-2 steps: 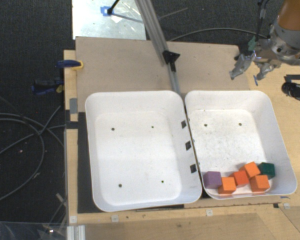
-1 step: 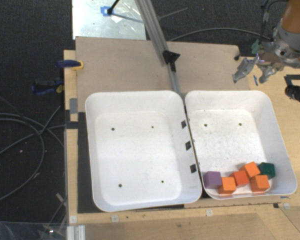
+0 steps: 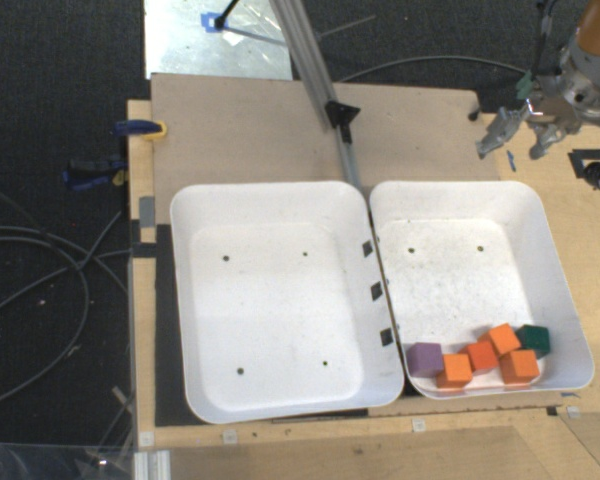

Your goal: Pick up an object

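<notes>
A tan wooden counter (image 3: 250,128) stands on dark grey carpeted floor (image 3: 50,58). Black cables (image 3: 30,268) loop across the carpet at the left. Blue and yellow clamps (image 3: 130,128) grip the counter's left edge. A pale shiny floor panel (image 3: 195,28) lies behind it, crossed by a slanted grey metal pole (image 3: 305,48).

Robotics lab, plywood bench (image 3: 280,128) with clamps (image 3: 140,128), loose cables (image 3: 40,258) on dark carpet, white bins (image 3: 270,203)
</notes>
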